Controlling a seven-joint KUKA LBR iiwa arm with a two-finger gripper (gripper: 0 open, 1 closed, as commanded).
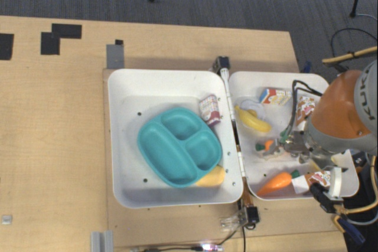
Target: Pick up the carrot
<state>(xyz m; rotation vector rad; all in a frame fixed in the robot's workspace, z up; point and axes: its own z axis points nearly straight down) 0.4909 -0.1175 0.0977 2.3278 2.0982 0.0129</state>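
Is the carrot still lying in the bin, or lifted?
Lying in the bin. The carrot rests on the right bin's floor near its front edge.

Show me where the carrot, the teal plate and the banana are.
carrot [275,184], camera view, middle of its orange body.
teal plate [155,143], camera view, floor of its left compartment.
banana [253,120], camera view, middle of its yellow curve.

carrot [276,183] in right bin [254,183] front | jaws [273,147] just above it | teal tray [179,147] in left bin [127,144]
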